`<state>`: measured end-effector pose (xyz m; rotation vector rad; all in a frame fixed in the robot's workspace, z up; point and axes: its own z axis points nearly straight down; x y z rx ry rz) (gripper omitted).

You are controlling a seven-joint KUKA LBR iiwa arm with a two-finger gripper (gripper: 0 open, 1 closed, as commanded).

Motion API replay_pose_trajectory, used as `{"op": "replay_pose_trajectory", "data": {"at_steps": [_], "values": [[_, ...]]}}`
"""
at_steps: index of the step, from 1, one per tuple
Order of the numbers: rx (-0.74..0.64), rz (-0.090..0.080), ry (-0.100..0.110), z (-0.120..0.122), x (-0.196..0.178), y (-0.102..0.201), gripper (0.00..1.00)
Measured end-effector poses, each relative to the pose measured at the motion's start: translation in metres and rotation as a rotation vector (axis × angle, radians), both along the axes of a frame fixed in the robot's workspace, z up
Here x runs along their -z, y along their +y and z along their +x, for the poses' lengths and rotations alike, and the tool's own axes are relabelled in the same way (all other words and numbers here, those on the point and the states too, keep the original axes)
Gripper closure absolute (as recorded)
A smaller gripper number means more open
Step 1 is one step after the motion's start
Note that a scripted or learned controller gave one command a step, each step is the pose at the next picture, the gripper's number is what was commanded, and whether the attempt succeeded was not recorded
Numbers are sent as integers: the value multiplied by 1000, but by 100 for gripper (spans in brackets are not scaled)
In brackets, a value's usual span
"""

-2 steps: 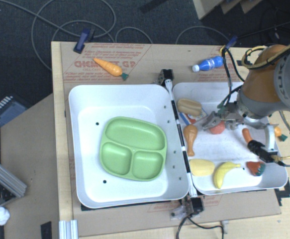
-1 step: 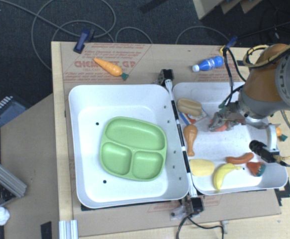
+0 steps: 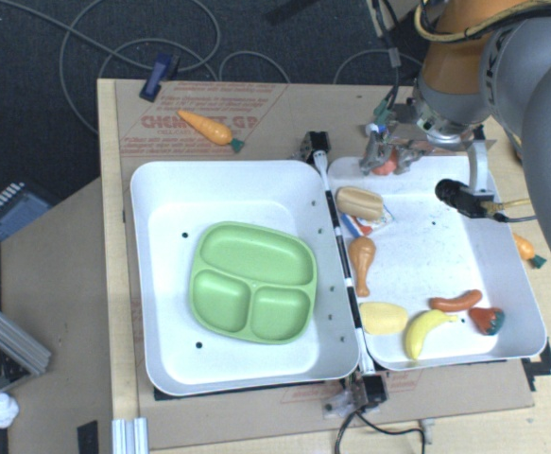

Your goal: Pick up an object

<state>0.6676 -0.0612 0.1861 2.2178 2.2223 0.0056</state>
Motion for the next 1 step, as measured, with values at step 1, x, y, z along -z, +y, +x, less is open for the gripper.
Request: {"op": "replay_pose_trajectory", "data": {"at_steps": [1], "values": [[1, 0, 5, -54, -18, 48, 100]]}}
